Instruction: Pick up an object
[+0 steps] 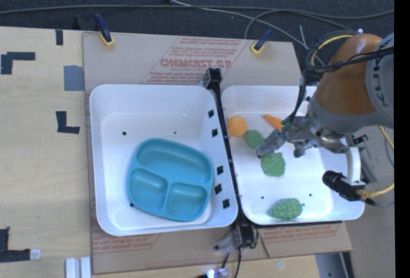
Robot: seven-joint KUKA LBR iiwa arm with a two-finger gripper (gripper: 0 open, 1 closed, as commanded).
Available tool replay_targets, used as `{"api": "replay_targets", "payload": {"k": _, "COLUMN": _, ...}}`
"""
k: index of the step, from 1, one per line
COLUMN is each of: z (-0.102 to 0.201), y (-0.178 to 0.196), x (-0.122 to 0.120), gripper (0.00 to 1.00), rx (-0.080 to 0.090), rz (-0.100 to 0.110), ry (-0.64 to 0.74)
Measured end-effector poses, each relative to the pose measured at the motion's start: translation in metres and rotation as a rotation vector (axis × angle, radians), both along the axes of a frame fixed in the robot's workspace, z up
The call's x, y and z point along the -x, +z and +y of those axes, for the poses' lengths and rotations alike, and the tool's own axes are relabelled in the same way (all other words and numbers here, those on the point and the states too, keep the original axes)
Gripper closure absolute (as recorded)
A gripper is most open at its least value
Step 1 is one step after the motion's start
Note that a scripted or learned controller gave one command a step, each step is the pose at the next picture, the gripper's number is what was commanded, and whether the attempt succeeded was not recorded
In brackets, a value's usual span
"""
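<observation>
Left bin point(102, 142) holds a blue tray point(170, 179); right bin point(246, 100) holds green pieces point(273, 164) beside the open, empty gripper point(282, 147).

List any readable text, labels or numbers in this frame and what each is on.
"CHEMCAST GP": red print on the brown cardboard sheet under the two bins, seen upside down from this camera.
Smaller red lines around that print: too blurred to read.
Blue divided tray, white bins, arm: no legible marking.
</observation>
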State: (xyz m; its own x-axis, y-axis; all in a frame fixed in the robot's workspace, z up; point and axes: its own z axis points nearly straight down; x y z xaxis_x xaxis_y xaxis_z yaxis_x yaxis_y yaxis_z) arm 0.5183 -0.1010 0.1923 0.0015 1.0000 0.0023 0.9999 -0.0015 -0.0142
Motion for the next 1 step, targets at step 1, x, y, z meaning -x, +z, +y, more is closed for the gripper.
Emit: {"api": "replay_targets", "payload": {"k": 1, "z": 0.0001, "y": 0.0056, "x": -0.0029, "gripper": 0.00, "rx": 0.001, "rz": -0.012, "ry": 0.003}}
